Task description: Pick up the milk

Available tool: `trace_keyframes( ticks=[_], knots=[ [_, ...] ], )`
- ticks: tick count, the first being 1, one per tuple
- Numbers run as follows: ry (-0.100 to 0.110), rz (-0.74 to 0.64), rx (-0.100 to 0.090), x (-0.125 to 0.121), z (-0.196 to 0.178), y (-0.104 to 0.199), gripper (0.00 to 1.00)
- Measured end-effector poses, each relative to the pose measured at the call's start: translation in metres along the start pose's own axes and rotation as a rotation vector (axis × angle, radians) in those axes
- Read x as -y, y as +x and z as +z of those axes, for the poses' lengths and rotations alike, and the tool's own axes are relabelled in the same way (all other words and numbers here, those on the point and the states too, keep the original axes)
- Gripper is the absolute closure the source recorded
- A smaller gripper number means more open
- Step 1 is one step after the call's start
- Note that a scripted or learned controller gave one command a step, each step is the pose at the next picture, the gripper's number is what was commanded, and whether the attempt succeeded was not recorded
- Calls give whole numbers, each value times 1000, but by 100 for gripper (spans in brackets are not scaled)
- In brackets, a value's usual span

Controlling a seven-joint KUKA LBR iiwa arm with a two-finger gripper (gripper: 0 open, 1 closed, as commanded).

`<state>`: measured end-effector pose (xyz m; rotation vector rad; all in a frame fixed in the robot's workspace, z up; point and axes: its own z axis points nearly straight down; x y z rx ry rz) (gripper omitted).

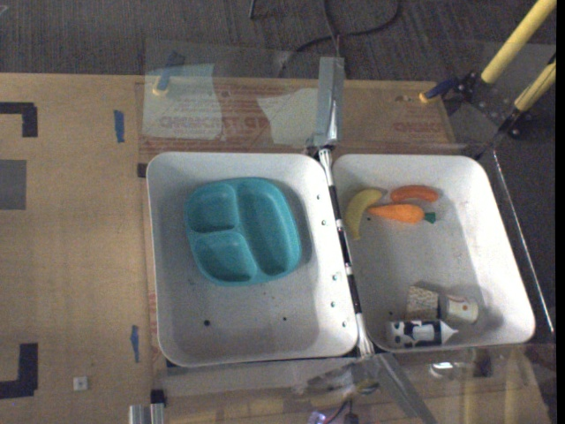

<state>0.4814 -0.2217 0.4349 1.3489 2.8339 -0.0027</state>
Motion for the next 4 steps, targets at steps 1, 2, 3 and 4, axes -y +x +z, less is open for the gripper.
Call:
trace_keyframes(
  ticks=[1, 2, 3, 4],
  knots=[
    [0, 0, 0, 0, 0, 0, 0],
    [0, -36, -2, -29, 35, -14, 0],
    [-1, -220, -2, 2, 169, -1, 0],
    [-1, -246, -1, 3, 17, -2, 0]
  ],
)
